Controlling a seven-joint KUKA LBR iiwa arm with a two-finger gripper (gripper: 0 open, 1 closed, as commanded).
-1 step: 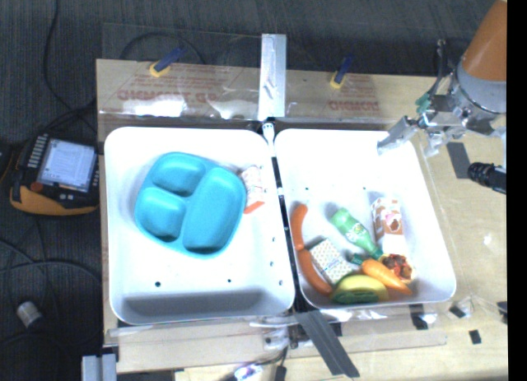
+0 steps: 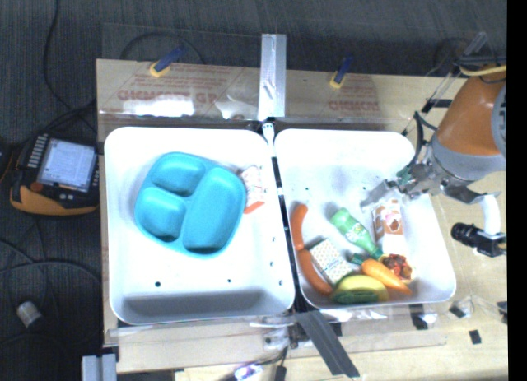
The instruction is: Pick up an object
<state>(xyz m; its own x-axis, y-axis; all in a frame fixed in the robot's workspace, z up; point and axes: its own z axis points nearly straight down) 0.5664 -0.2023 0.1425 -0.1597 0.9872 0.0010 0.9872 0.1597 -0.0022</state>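
The camera view shows the gripper (image 2: 380, 196) over the right bin (image 2: 354, 145), fingers seemingly apart and holding nothing, approaching the toy food (image 2: 354, 256) near the front edge; next it must descend.

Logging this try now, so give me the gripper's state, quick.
Gripper: cannot be told; it is over the right bin, above the small carton, with nothing seen held.
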